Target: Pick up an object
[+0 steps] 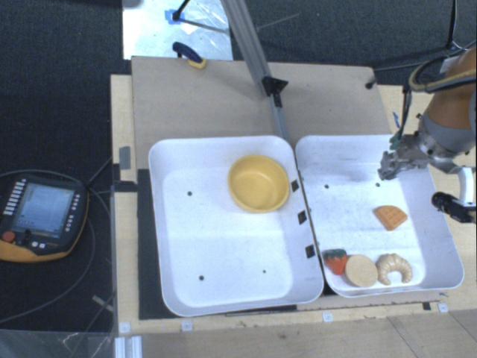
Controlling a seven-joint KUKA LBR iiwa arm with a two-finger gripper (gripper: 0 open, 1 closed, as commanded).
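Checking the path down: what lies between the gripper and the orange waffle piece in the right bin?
Nothing. In the camera view, bare white bin floor separates the gripper from the waffle piece.

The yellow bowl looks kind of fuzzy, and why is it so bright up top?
Camera view: the whole picture is soft, so the yellow bowl has blurry edges; the bright patch at the top is shiny floor glare; the gripper is too blurry to read.
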